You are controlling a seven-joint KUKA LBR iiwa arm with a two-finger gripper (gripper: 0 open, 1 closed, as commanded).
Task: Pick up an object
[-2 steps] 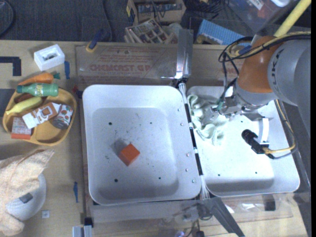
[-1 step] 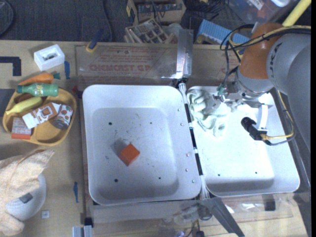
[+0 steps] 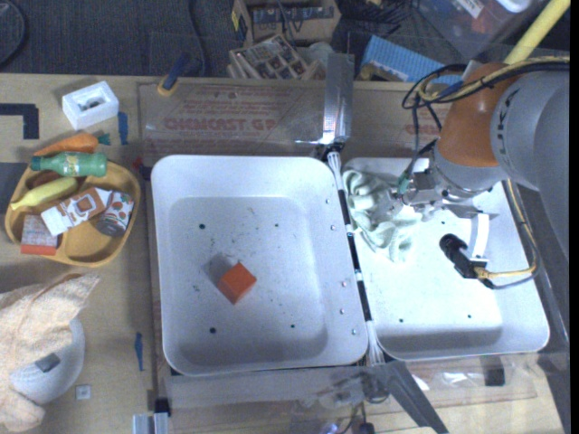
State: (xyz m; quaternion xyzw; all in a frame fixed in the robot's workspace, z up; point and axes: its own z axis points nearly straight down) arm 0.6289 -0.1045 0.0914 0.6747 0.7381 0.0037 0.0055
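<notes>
Camera view: the arm [image 3: 507, 125] reaches over the right bin [image 3: 452, 306], wrist angled down, apparently to work the bin's upper-left corner. The left bin [image 3: 244, 188] lies beside it, away from the end effector. The end effector [image 3: 398, 208] sits low over a pale crumpled object [image 3: 375, 224], touching or just above it; its opening cannot be told. An orange block [image 3: 238, 282] rests in the left bin, well apart from the end effector.

Orange block [image 3: 238, 282] lies in left bin [image 3: 181, 188]; gripper [image 3: 391, 208] over right bin [image 3: 516, 319].
</notes>
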